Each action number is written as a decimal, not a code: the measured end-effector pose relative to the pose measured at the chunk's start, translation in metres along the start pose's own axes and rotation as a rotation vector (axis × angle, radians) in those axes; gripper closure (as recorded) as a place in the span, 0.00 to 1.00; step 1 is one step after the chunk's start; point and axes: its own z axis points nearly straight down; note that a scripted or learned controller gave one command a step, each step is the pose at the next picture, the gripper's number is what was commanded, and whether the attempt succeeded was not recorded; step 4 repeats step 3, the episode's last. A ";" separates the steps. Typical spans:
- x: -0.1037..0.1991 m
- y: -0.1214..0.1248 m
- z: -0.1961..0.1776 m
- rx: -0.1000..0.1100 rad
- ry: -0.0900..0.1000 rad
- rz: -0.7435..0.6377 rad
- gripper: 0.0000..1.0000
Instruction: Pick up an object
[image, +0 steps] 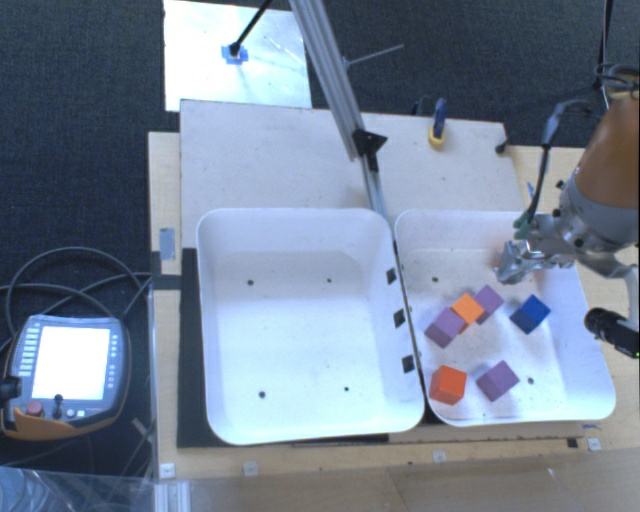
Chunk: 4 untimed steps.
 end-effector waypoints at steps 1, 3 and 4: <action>0.059 0.012 0.000 0.004 0.003 -0.005 1.00; 0.161 0.032 0.022 0.009 0.003 -0.005 1.00; 0.161 0.032 0.022 0.009 0.003 -0.005 1.00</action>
